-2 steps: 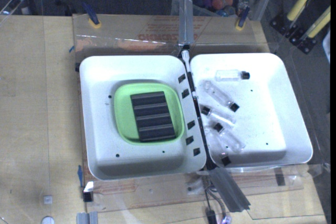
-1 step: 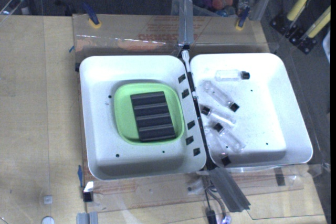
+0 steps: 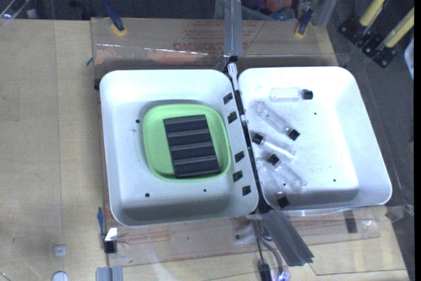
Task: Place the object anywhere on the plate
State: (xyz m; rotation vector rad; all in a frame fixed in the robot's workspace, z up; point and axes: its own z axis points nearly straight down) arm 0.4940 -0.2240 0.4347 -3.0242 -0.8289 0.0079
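Two white bins are sitting side by side: the left bin [image 3: 118, 141] is holding the plate, and the right bin [image 3: 342, 141] is lying just right of the plate's bin, likely serving as the supply side. The green plate [image 3: 152, 135] is resting flat in the middle of its bin, presumably so it can be reached from any side. A black ridged block [image 3: 192, 146] is lying flat on the plate, slightly toward its right edge and fully inside the rim; I am taking it as the task's object, so the placing looks done. Several small clear bottles [image 3: 276, 123] with black caps are lying scattered well right of the plate. I cannot tell how the jaws are standing or what they are touching.
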